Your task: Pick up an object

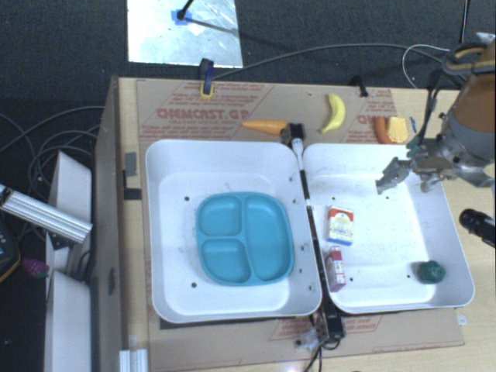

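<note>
The right bin (446, 231) holds a small red and white box (340, 225), a narrow red and white packet (334, 269) beside the divider, and a dark green round object (428, 270) near the front right corner. My gripper (408, 181) hangs over the back part of the right bin, above bare floor. It is open with nothing between its fingers. The box lies to its lower left and the green object lies below it in the view.
A blue divided plate (244, 237) lies in the left bin (167, 208). Behind the bins on the bench lie a carrot (265, 127), a banana (335, 113) and an orange and yellow item (391, 129). Cables run along the back.
</note>
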Controlling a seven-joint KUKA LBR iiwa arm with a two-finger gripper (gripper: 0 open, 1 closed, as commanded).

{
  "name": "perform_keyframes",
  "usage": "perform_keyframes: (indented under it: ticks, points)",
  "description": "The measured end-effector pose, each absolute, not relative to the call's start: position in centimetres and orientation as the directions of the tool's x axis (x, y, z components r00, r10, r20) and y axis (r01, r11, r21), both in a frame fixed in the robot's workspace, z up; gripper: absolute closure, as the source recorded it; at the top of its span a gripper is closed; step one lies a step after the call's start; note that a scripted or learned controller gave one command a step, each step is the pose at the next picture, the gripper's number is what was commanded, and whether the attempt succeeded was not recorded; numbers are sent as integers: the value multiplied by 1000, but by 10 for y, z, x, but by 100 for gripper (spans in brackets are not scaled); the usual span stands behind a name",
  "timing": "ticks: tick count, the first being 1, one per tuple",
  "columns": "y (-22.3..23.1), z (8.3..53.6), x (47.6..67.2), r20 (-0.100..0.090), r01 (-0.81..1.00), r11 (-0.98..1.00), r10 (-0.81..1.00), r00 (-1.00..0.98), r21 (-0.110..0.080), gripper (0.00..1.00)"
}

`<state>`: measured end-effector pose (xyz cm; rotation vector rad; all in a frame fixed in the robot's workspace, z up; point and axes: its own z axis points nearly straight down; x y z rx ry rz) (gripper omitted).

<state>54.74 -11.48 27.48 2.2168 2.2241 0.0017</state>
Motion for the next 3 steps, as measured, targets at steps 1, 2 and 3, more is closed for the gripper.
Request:
perform_keyframes:
  ticks: [1,2,3]
  points:
    - [-64,200,586,1,1000,5,1000,-5,-2,0]
    - [-105,98,585,-2,1000,1,1000,-1,6,0]
    - [-154,92,655,-2,1000,3,1000,-3,18,0]
